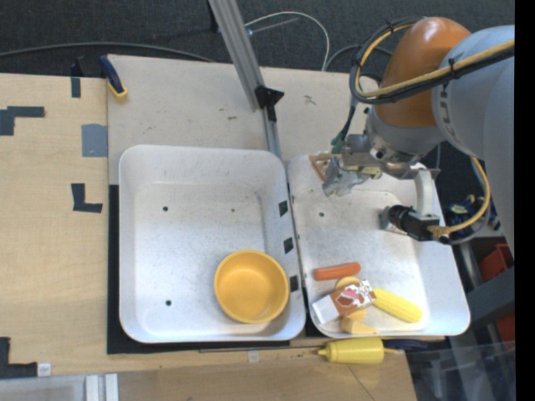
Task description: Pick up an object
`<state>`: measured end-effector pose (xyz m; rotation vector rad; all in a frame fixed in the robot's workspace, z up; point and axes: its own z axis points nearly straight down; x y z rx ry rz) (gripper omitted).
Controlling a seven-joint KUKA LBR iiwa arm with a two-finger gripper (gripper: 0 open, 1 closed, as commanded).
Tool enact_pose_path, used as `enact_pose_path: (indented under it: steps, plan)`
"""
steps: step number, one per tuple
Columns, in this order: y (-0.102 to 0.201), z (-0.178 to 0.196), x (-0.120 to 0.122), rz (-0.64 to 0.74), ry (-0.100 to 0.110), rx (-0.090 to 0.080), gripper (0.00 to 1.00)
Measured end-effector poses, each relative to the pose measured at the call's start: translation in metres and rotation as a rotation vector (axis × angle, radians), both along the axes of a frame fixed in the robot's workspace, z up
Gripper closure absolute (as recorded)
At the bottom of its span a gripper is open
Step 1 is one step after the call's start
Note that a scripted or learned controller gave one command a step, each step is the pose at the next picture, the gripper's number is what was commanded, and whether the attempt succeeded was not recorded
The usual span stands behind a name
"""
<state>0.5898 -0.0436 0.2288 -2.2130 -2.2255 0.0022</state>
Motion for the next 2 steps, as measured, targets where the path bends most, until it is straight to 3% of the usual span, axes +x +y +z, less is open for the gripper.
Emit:
enact_pose_path:
  steps: [2]
  plan:
    - [0.119,-0.002,0.008,0.002,0.000,0.000,1.00]
